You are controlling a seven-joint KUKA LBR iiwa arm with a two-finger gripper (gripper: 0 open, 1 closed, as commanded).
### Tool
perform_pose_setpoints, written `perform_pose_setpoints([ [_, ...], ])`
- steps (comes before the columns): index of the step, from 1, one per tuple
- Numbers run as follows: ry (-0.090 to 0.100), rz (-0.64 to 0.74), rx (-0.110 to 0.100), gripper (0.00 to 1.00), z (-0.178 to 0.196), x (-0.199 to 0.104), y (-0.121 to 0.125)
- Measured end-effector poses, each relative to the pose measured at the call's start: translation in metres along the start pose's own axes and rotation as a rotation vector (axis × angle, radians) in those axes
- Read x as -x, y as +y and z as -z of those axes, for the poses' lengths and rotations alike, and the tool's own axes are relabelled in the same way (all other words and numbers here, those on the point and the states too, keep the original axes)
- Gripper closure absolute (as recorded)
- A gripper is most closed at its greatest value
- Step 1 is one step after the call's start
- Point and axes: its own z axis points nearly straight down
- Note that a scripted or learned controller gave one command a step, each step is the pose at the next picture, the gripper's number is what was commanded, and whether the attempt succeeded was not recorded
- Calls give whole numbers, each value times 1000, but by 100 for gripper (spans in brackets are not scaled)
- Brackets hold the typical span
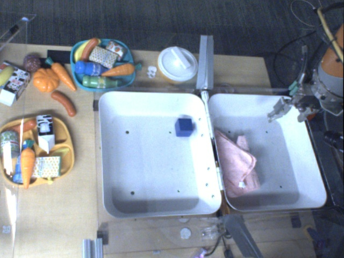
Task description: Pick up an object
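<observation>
A small blue cube (184, 126) rests in the left white bin (123, 144), toward its upper right. A crumpled pink cloth (236, 163) lies in the right white bin (290, 160), against its left wall. My gripper (287, 107) hangs over the upper right corner of the right bin, well away from the cloth and far from the cube. Its fingers stand apart with nothing between them.
A grey divider post (203, 63) rises at the back between the bins. A white lidded bowl (178, 64) and a blue bowl of toy food (103, 63) sit behind the left bin. A yellow tray of toy food (35, 152) and loose toy vegetables lie at far left.
</observation>
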Motion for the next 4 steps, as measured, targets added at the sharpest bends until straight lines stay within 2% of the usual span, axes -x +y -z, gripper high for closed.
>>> perform_pose_setpoints([
  [1,1,118,-2,0,-105,-61,-21],
  [2,-1,111,14,0,-162,-66,0],
  [3,-1,230,4,0,-68,-91,47],
  [4,-1,303,8,0,-160,-67,6],
])
